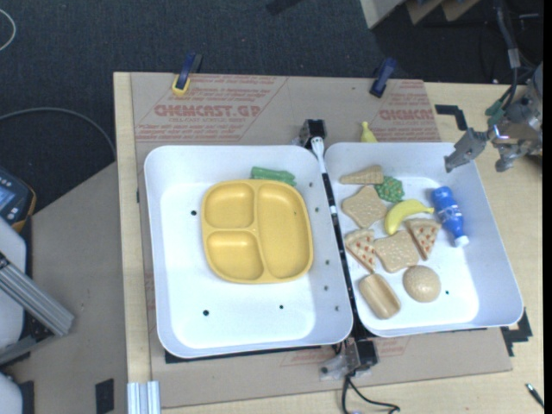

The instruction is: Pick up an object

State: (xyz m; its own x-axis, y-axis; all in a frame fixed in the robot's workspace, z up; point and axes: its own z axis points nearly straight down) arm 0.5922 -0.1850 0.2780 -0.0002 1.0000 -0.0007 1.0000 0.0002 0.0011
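The right bin [492, 270] holds several toy foods: a blue bottle [448, 213], a banana [404, 213], a pizza slice [423, 236], toast pieces [366, 205], a round bun [422, 283] and a bread loaf [379, 295]. My gripper [483, 155] hangs over the bin's far right corner, above and behind the blue bottle. Its fingers are spread open with nothing between them.
The left bin [172, 291] carries a yellow divided plate [258, 231] with a green item [273, 176] behind it. A small yellow piece [368, 132] lies on the board behind the right bin. Clamps [183, 74] hold the board's far edge.
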